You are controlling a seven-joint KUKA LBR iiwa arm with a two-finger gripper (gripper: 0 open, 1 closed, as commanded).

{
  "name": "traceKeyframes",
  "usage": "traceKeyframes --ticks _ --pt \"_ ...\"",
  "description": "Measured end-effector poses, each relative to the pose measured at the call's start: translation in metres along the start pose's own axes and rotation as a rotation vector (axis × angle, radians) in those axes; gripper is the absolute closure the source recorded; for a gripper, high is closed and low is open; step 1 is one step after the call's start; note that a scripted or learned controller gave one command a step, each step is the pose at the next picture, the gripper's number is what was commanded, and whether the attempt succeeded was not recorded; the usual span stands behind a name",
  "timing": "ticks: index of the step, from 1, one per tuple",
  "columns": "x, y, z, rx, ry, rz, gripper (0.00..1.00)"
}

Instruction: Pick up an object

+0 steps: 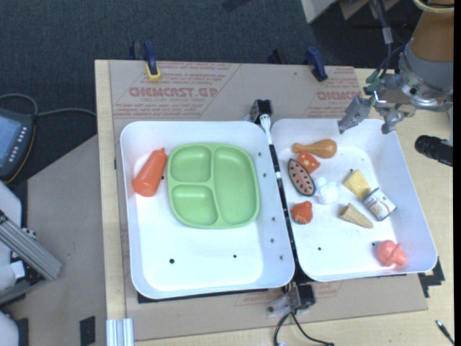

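Camera view: bench board (216, 85) bears white bins (144, 265), dark floor (108, 13).

Single fixed camera, mounted above desk (115, 193), looking down at slant. Both white bins in frame side by side: left bin (144, 258), right bin (410, 215). My arm (432, 42) enters from view's right, upper corner. Far edge of desk toward top of frame, near edge at bottom. Moderate distance: whole desk plus dark floor (108, 13) around it visible.
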State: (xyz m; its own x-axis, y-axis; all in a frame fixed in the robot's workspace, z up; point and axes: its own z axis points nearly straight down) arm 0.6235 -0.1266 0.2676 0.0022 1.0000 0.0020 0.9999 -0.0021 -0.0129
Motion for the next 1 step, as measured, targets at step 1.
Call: traceKeyframes --ticks 1 --pt "0.0002 0.0019 -0.0071 -0.012 -0.002 -0.002 0.00"
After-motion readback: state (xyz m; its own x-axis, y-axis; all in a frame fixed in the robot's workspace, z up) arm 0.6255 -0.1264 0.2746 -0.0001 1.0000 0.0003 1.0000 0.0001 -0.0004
